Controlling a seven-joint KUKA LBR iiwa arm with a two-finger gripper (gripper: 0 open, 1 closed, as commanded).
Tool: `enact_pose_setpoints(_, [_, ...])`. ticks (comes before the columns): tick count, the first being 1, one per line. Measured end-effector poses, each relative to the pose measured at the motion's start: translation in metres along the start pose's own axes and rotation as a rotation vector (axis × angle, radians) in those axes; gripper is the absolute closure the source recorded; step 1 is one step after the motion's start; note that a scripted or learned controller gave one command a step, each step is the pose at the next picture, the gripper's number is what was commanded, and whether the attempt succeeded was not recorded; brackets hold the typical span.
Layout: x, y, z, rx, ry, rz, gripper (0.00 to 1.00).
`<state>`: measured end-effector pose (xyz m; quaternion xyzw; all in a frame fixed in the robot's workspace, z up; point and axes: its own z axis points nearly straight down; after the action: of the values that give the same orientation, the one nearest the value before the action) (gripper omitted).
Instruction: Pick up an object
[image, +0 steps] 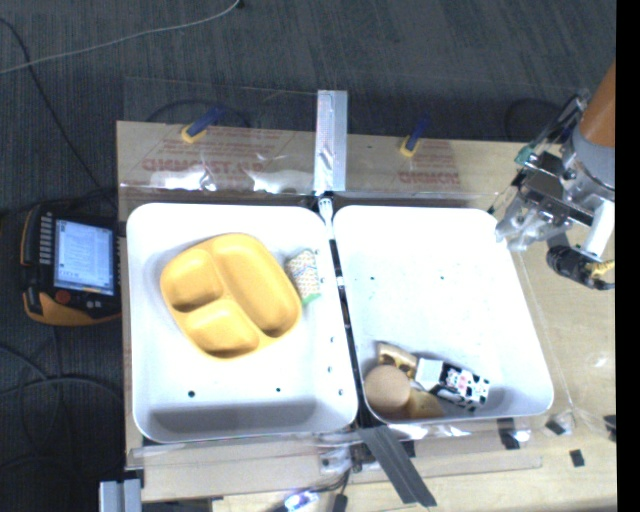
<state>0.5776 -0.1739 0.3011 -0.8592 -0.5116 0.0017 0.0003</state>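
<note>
Gripper (520, 222) sits at the right bin's (440, 270) far corner; grip state unclear. Below-left: brown ball (387, 388), small box (455, 381). Far left bin (200, 400) holds a yellow tray (230, 294).

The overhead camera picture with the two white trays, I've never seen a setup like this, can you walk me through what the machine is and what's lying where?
You are looking down at a slant from one fixed camera above a wooden bench. At the right edge is a robot arm, grey with an orange band, and its hand hangs over the far right corner of the right bin; nothing shows between its fingers.

Two shallow white bins sit side by side. The left bin holds a yellow divided plate with three compartments, and a small patterned object just to its right. The right bin has a small cluster at its near left corner: a round tan ball-like object, a brownish piece behind it, and a small black-and-white item.

On the floor to the left lies an orange-edged control pad with a screen.
</note>
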Motion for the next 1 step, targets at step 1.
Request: enact_pose_setpoints(1, [0.0110, -0.0308, 0.0370, 0.000, -0.001, -0.181, 1.00])
